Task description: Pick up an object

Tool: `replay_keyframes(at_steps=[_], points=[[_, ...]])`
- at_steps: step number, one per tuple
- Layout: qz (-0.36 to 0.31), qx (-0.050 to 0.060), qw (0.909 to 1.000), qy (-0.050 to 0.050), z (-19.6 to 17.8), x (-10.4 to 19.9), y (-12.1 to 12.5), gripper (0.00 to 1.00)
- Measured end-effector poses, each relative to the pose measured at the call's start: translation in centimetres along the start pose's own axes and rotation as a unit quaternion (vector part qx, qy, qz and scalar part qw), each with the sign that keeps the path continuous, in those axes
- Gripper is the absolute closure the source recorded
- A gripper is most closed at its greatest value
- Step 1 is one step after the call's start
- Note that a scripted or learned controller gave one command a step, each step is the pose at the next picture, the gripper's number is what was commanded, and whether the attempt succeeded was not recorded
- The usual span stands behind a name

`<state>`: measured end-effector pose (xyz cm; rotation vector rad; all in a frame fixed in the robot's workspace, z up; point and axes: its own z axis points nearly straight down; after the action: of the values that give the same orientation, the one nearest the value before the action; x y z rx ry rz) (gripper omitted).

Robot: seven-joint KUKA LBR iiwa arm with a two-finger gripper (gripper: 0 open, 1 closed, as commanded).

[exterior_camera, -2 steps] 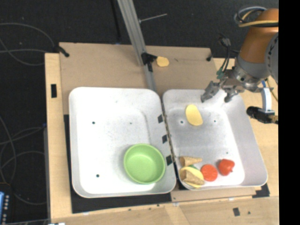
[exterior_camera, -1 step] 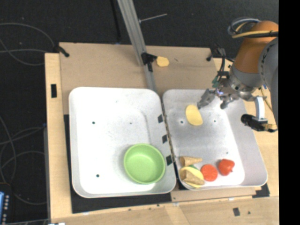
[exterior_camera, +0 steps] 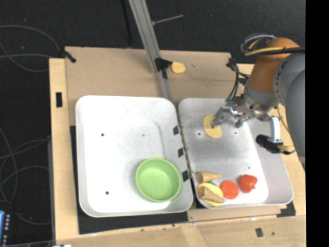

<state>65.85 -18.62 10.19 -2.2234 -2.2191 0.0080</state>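
1. The gripper (exterior_camera: pixel 230 116) hangs over the upper part of the right bin (exterior_camera: pixel 267 187), right of the frame's centre, on the grey arm (exterior_camera: pixel 267 76) with its orange band.
2. Whether its jaws are apart or together cannot be told from this view.
3. A flat yellow disc (exterior_camera: pixel 212 127) lies on the bin floor just beside the gripper, at its lower left.
4. Along the right bin's lower edge sit a tan wedge (exterior_camera: pixel 208 177), a yellow-and-tan piece (exterior_camera: pixel 211 192), an orange-red ball (exterior_camera: pixel 230 189) and a red tomato-like piece (exterior_camera: pixel 248 182).
5. A green bowl (exterior_camera: pixel 158 179) rests in the left bin (exterior_camera: pixel 113 127), lower right corner.
6. A small yellow piece (exterior_camera: pixel 178 67) lies on the bench (exterior_camera: pixel 113 71) above the bins.
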Motion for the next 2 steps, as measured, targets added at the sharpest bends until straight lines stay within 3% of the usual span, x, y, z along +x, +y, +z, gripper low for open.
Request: replay_keyframes(at_steps=[1, 2], points=[[0.000, -0.004, 1.0000, -0.001, -1.6, -0.1, 0.2, 1.00], [0.000, -0.006, 1.0000, 0.001, -8.1, -0.2, 0.4, 1.00]])
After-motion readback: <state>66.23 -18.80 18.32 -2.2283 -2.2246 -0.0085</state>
